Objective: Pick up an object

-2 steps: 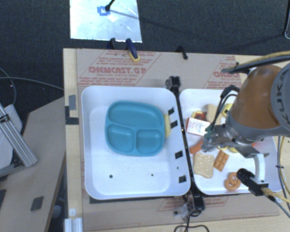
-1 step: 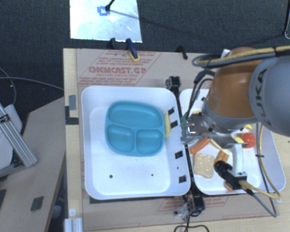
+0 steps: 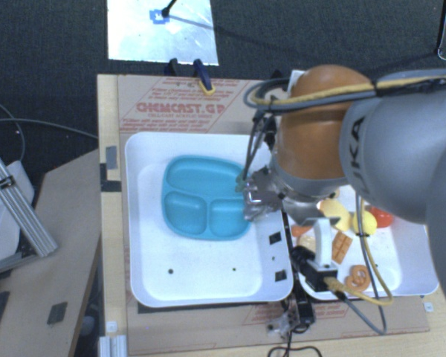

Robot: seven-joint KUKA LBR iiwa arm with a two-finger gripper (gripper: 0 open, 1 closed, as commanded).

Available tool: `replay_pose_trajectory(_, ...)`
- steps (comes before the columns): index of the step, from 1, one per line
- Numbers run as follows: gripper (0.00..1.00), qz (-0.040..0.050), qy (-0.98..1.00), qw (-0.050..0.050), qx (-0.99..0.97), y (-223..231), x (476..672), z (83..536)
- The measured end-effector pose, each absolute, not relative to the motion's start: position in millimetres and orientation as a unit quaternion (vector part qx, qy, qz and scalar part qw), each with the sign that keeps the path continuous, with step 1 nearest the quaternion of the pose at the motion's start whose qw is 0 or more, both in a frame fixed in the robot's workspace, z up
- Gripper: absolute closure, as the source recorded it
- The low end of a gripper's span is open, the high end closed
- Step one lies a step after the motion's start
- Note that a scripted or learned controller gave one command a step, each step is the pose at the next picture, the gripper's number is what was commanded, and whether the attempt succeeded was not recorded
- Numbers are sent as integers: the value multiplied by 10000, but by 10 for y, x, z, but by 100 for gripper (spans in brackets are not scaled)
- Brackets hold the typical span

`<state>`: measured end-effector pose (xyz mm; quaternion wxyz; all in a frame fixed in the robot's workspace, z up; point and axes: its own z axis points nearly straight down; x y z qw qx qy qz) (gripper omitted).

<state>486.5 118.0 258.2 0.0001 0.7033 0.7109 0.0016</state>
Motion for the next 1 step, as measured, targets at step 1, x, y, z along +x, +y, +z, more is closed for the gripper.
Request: replay_pose_trajectory(1,100,-10,7099,-15,7043,1598,4857,2050)
